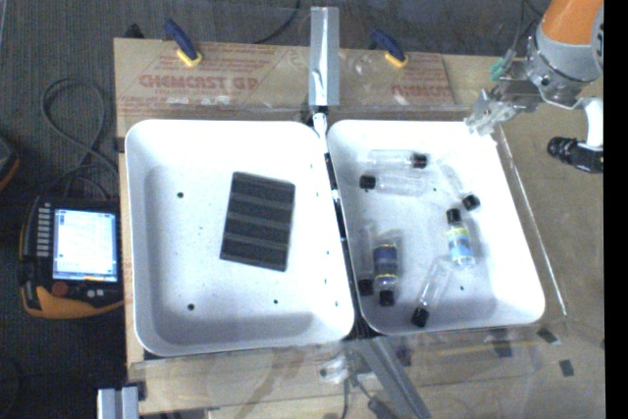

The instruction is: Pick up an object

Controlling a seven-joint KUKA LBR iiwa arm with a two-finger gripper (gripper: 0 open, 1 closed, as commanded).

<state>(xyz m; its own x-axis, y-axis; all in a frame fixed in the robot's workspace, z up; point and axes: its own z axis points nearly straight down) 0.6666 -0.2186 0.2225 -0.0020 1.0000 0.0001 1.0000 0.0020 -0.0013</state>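
Observation:
The right bin (510, 211) holds several small clear bottles with black caps: one lying at the top (397, 159), one below it (392, 181), one with a blue label (459, 240), one dark-labelled (385, 265) and one near the front (430, 289). In the left bin (147, 211) lies a black ribbed rectangular block (259, 220). My gripper (488, 113) hangs above the right bin's far right corner, off to the right of the bottles, with translucent fingers; nothing shows between them.
A tablet-like pendant (74, 255) lies left of the bench with cables. Blue-and-yellow clamps (182, 41) (389, 48) hold the board at the back. A metal post (324, 64) stands between the bins at the far edge.

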